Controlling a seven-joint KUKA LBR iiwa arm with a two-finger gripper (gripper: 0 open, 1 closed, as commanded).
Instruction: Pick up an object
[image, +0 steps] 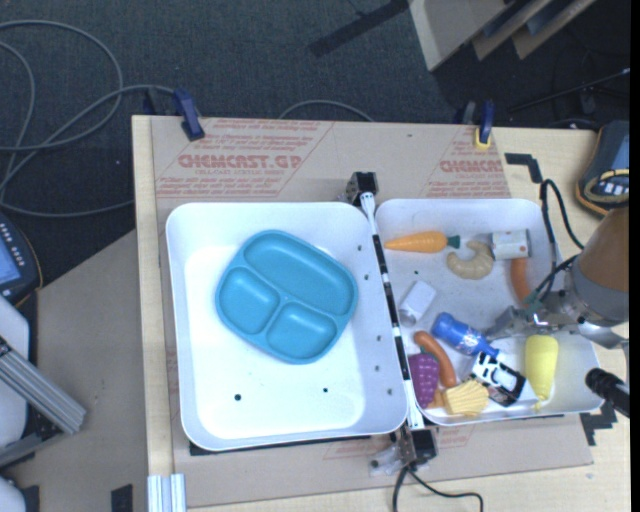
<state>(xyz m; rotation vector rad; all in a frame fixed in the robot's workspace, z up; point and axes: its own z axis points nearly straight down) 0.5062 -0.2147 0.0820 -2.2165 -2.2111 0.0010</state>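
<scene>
Camera view, gripper low in right bin, grip state unclear, beside yellow corn and blue bottle, blue plate in left bin.

- My bins look like smooth, slightly glossy white plastic.
- The blue tray is matt plastic.
- The bench appears to be printed brown board, matt.
</scene>
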